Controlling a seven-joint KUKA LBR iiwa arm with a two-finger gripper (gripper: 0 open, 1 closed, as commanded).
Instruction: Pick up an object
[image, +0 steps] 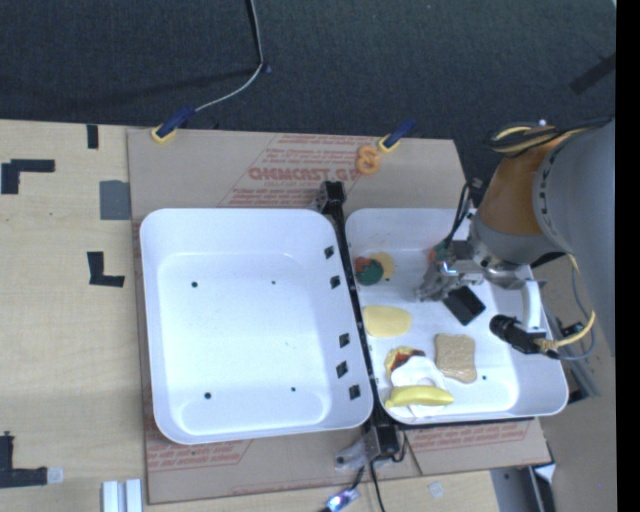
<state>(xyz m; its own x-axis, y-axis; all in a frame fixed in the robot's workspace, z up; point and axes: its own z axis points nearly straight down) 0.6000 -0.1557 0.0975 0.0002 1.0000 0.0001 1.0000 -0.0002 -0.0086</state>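
Observation:
The right bin (400, 226) holds several small objects. A round green and red piece (373, 268) lies near its left wall. A pale yellow oval (386, 320) sits below it. A tan bread-like slice (456, 357) lies toward the front right. A yellow banana (419, 396), a white piece (414, 374) and a red and yellow item (401, 356) cluster at the front. My gripper (437, 283) hangs low over the middle of this bin, right of the green and red piece and above the tan slice. I see nothing between its fingers.
The left bin (240, 320) stands beside the right one, with a black divider (345, 300) between them. Both rest on a cardboard sheet (290, 170). An orange knob (368, 158) and blue clips sit at the sheet's far edge. The arm's grey and orange body (530, 200) covers the right bin's far right corner.

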